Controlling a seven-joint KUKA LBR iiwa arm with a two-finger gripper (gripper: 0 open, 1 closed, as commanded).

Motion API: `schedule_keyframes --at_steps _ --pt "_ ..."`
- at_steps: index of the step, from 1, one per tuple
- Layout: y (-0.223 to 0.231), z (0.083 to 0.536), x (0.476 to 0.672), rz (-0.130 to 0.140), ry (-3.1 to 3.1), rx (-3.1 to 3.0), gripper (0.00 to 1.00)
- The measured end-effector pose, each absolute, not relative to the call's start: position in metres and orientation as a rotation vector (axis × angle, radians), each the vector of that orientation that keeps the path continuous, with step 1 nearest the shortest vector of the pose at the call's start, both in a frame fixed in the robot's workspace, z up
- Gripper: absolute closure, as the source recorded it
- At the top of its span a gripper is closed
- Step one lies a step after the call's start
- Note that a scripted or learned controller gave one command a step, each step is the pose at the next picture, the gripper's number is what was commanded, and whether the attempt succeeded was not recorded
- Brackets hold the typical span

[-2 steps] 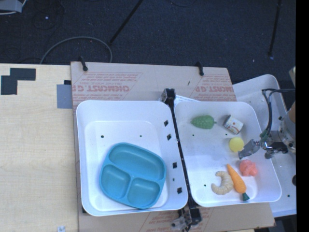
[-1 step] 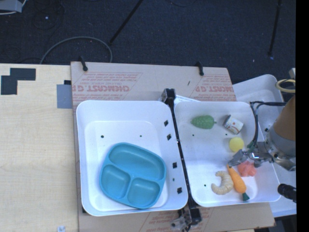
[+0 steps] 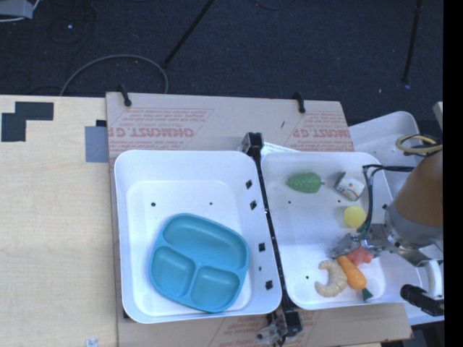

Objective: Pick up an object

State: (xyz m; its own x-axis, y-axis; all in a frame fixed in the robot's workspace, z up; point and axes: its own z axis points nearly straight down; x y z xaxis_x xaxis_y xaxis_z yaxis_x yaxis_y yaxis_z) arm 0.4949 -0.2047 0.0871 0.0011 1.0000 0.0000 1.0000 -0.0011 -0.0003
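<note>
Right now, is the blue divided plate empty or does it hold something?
Empty. The blue divided plate lies flat in the left bin, and all three compartments show bare blue.

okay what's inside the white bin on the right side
The right bin holds a green vegetable, a yellow ball, a small white piece, a carrot and a tan curved piece. The gripper covers part of something red.

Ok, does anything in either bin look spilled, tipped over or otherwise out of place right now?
Nothing stands out. The blue tray lies flat in the left bin. In the right bin, the green piece, yellow ball, carrot and tan piece lie loose on the floor, with the gripper low among them.
</note>
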Motion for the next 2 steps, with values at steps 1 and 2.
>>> schedule_keyframes --at_steps 1,2 --pt "-0.206 0.099 0.495 -0.001 -2.216 -2.226 1.00" --pt "-0.201 0.143 0.501 -0.002 -2.225 -2.220 1.00"
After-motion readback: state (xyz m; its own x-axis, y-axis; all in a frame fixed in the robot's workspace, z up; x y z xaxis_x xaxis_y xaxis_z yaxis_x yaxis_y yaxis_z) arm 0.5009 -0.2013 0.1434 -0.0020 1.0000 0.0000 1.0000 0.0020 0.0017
